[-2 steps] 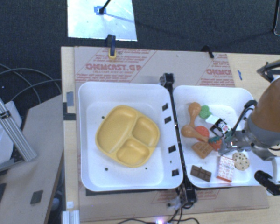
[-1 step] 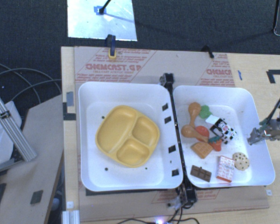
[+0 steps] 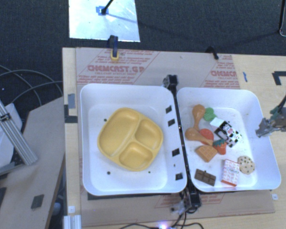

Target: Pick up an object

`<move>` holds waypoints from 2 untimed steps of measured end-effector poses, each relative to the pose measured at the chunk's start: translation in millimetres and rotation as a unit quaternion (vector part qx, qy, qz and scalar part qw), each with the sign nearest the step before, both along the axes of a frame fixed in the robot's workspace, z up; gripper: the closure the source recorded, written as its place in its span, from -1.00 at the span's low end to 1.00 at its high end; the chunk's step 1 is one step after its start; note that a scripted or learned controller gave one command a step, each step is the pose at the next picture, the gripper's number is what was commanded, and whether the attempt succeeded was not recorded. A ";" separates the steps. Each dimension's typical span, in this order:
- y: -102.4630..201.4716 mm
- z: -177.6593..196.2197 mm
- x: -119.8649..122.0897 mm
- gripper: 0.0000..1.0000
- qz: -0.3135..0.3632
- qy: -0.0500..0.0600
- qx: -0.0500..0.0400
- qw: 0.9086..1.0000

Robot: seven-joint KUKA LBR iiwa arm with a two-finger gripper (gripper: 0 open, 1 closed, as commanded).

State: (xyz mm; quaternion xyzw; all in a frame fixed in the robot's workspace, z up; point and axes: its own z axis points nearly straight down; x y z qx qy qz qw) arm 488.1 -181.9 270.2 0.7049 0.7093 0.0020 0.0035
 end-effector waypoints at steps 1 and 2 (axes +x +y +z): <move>-0.9 -3.3 -0.5 -1.00 -0.001 0.002 0.000 1.000; -24.5 -82.8 115.1 -1.00 0.001 0.000 -0.001 1.000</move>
